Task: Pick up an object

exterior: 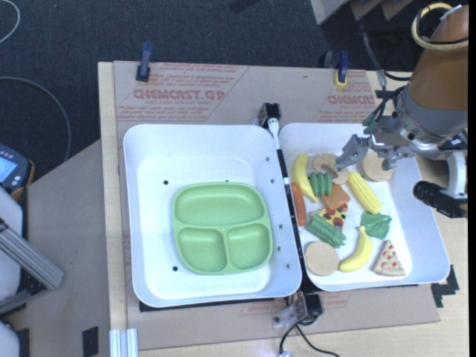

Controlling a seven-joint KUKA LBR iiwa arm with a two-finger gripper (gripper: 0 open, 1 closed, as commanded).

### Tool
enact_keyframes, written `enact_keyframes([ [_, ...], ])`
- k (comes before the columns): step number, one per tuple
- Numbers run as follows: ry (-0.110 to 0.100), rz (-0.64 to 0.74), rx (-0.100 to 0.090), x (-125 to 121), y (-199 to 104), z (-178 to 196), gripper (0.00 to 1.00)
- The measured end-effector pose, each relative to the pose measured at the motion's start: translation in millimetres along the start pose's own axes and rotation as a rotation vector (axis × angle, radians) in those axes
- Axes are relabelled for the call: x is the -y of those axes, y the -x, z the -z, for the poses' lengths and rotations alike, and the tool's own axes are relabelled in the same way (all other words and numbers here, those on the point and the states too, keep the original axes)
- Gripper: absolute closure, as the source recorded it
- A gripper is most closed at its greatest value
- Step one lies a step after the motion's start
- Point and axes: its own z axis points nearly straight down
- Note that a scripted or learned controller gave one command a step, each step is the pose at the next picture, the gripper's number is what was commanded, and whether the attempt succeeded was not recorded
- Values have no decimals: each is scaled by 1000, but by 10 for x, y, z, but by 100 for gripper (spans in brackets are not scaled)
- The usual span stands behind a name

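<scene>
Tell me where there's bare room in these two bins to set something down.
The left bin has bare white floor around the green tray, widest between the tray and the far wall. The tray's three compartments hold nothing. The right bin is crowded with toy food under the gripper; only its strip along the right wall is bare.
</scene>
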Motion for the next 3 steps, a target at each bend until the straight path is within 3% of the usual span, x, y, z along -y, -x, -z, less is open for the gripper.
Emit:
enact_keyframes([
  [1, -9, 3, -4, 903, -577, -195, 0],
  [2, 4, 4, 0, 851, -841, -104, 0],
  [3, -5, -9, 1, 872, 70, -1527, 0],
])
